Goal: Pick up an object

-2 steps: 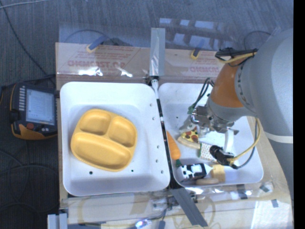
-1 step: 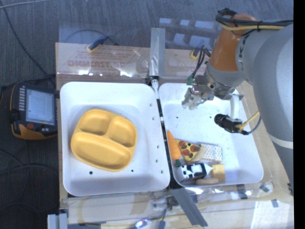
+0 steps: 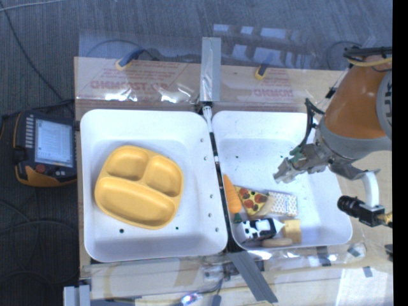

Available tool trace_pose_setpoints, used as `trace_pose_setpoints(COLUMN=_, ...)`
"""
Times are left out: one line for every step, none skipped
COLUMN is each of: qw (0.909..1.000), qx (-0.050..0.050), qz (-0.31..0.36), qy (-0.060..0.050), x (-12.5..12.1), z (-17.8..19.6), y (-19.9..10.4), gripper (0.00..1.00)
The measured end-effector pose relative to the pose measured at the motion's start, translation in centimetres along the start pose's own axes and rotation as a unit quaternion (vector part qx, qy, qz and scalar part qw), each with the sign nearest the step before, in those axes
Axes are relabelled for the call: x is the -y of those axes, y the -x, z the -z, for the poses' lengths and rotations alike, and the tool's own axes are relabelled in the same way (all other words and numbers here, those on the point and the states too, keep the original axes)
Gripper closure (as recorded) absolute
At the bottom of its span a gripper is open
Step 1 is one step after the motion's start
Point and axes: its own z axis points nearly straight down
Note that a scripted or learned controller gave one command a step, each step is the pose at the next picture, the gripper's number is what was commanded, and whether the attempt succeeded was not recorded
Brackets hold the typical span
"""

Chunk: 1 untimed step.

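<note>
Two shallow white bins sit side by side on a bench, seen from above at a slant. The left bin (image 3: 89, 190), well to the left of the gripper, holds one large item: a yellow divided plate (image 3: 139, 185) with three compartments, lying flat near the bin's middle.

The right bin (image 3: 255, 129) lies directly under the gripper. Its contents are gathered in the near-left corner, below and to the left of the fingertips. Closest to them is a toy pizza slice (image 3: 254, 199) with red and green toppings, touching a pale speckled cracker-like piece (image 3: 284, 203) just to its right. An orange toy carrot (image 3: 233, 194) lies along the bin's left wall, beside the pizza. Nearer the front edge rests a black and white toy (image 3: 259, 229), with a tan block (image 3: 292, 227) just right of it.

The grey arm with its orange band (image 3: 362, 101) reaches in from the right. The gripper (image 3: 285, 173) hangs over bare bin floor, near the pizza and cracker but apart from them. Its grey fingers (image 3: 282, 171) look close together at the tips with nothing between them, though how wide they stand is too small to tell for certain.
</note>
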Motion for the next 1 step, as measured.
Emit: trace_pose_setpoints(qw=0.9896, qx=0.001, qz=0.144, qy=0.002, x=2.66, z=10.58, y=1.55, gripper=1.0)
